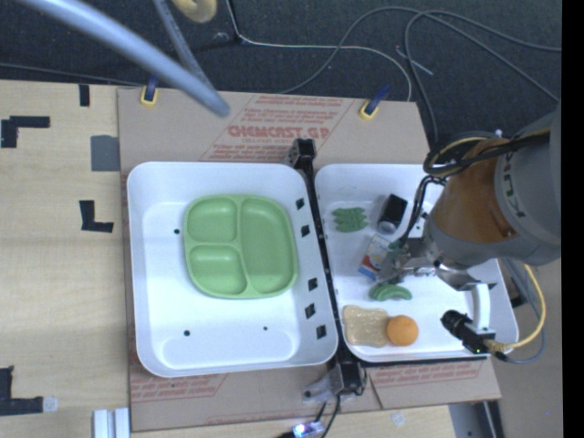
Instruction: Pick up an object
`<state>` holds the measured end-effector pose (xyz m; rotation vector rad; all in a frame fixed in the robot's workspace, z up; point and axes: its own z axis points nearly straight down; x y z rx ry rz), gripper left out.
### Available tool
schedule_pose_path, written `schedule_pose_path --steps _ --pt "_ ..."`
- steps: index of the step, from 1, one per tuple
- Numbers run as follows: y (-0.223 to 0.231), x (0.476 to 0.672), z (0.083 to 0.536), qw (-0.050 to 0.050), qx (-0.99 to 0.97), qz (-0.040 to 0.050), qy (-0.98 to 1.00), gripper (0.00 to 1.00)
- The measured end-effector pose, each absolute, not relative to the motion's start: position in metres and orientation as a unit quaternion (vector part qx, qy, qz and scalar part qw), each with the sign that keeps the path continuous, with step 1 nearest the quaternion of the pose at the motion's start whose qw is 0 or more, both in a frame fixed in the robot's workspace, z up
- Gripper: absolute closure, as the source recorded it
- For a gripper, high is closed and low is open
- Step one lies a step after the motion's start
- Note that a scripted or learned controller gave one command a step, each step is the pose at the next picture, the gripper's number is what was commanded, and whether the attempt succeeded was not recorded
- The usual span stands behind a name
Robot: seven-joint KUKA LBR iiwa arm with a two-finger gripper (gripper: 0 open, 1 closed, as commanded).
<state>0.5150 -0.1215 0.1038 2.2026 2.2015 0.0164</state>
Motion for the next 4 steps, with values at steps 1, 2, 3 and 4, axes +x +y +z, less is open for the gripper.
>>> schedule_pose_path --steps 1,2,3,4 --pt "-0.128 0.515 0.148 0.0 0.707 0.0002 0.707 1.0" --pt "-0.129 0.523 0.192 0.001 0.707 0.0003 0.708 1.0" --pt "-0.134 0.531 0.241 0.002 0.707 0.0008 0.708 1.0" --pt "-0.077 0.53 0.248 -0.001 0.705 0.0004 0.71 1.0"
